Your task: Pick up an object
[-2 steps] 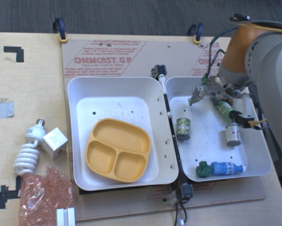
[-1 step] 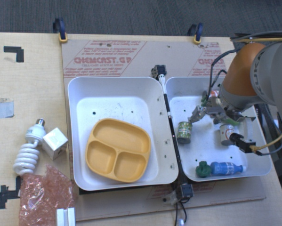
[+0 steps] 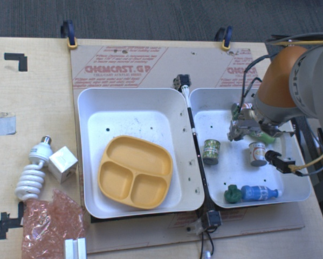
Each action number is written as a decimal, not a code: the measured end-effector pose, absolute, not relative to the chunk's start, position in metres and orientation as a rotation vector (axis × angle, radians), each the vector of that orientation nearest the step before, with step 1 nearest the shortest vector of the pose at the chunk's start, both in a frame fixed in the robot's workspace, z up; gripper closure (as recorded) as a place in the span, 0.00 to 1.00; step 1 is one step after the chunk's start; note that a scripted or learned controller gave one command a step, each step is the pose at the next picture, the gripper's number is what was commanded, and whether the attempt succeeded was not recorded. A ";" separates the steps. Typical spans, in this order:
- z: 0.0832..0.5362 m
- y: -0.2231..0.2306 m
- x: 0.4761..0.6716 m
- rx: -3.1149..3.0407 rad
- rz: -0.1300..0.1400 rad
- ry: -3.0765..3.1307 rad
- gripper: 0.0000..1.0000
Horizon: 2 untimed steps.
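The claw [image 3: 251,129] is lowered into the right bin [image 3: 215,99], just above and beside a small can [image 3: 256,153]; whether it is open cannot be told, and nothing is seen held. A second can [image 3: 211,151] and a blue bottle [image 3: 259,192] lie apart, probably left for separate picks.

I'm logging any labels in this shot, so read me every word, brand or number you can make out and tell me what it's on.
"CHEMCAST GP": red print on the brown board behind the bins; the smaller lines under it are too blurred to read.
Same red print, cut off, behind the right bin: unreadable.
Green can, silver can, blue bottle: labels too small.
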<state>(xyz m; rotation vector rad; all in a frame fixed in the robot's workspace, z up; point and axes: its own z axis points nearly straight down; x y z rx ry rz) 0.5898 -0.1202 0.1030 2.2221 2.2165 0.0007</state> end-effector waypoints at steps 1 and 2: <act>0.103 -0.120 0.590 2.223 0.001 2.216 0.00; 0.092 -0.095 0.568 2.222 -0.001 2.222 0.00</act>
